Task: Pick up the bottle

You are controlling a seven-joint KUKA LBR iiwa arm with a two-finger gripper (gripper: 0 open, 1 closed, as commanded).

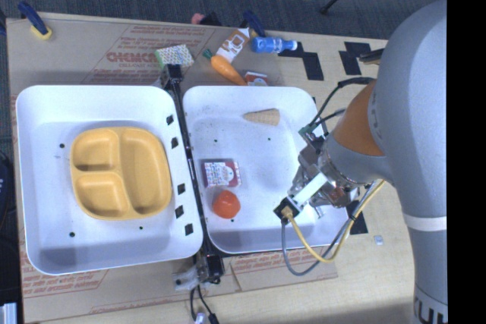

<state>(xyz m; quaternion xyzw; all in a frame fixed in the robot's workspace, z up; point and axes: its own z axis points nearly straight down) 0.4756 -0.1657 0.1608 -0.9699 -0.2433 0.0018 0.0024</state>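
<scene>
A small blue bottle [271,45] lies on its side on the bench behind the right bin [304,99], outside both bins. My gripper [313,154] hangs low over the right edge of the right bin, well in front of the bottle and to its right. The grey wrist and orange band cover most of the gripper. Nothing shows held in it.
The right bin holds a tan cone [262,116], a red packet [220,173] and a red ball [225,204]. A yellow divided plate [121,171] sits in the left bin [30,163]. A carrot [227,70], a small carton [235,44] and a green patterned piece [175,55] lie near the bottle.
</scene>
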